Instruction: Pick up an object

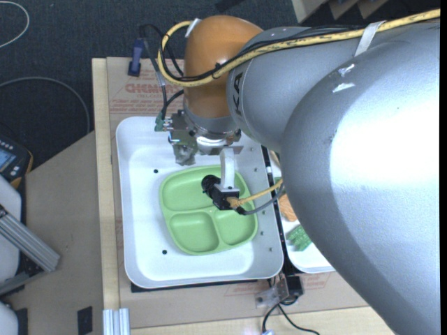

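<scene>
Found the grey arm [349,152] reaching in from the right across both white bins, orange band [209,44] above the wrist. Saw the pincer [184,152] low in the left bin [136,208], at the far rim of a green divided plate [183,194]; could not tell whether open or closed, nor whether touching the plate. Noted the plate flat on the bin floor, toward its right side, one large section far, two smaller ones nearer. Glimpsed a small green piece [299,238] and something orange [286,206] in the right bin [311,260], mostly hidden under the arm. Noted both bins on the tan surface [105,187].
</scene>
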Robot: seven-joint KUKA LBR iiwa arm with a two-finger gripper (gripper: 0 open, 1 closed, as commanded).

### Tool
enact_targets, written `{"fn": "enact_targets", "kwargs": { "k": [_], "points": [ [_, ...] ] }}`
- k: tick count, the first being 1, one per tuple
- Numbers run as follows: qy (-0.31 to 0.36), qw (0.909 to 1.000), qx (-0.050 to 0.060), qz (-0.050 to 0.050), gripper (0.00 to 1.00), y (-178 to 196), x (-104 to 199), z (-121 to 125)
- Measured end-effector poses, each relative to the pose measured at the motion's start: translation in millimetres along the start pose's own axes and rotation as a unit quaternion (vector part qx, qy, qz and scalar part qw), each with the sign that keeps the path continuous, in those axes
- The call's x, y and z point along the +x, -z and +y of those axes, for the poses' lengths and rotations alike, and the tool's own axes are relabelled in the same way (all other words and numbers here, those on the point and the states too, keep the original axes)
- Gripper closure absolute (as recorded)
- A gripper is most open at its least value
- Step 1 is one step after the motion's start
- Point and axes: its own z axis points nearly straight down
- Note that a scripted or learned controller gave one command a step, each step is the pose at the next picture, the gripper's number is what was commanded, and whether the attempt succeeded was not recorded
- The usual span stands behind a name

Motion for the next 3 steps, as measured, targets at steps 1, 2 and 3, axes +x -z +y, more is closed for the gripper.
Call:
{"fn": "enact_targets", "kwargs": {
  "k": [1, 2, 3],
  "points": [
    [0.001, 1.0000, 0.004, -0.002, 1.00, 98.3, 18.9, -47.9],
    [0.001, 1.0000, 0.007, -0.002, 1.00, 113.2, 10.5, -120.4],
    [0.001, 1.0000, -0.003, 0.001, 1.00, 216.9, 7.9, -75.6]
  ]
}}
